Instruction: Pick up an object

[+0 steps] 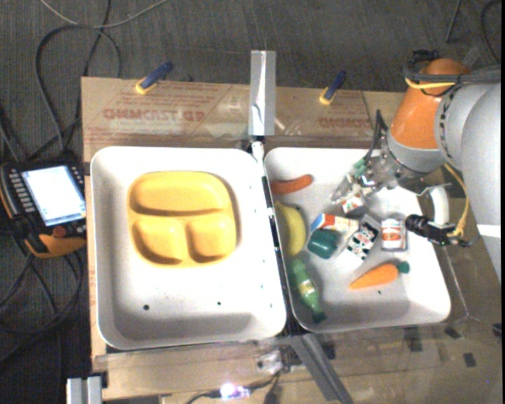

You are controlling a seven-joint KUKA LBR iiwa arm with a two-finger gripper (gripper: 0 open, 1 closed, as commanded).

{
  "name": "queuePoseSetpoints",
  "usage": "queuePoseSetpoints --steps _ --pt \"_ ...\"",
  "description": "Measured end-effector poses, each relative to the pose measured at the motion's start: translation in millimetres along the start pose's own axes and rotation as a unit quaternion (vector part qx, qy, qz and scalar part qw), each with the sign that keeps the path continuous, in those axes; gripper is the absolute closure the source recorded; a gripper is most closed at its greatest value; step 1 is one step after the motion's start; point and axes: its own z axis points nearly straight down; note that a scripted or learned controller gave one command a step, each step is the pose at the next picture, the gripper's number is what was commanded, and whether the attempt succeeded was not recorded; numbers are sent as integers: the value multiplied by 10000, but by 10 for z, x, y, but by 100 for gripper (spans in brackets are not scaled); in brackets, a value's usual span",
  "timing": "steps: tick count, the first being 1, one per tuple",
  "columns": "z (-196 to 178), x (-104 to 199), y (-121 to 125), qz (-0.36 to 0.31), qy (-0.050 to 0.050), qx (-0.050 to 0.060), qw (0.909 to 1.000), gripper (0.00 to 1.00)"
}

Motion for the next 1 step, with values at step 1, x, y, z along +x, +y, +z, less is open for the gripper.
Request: queuePoseSetpoints --steps 1 --pt "-612 -125 298 526 36 59 9986 100"
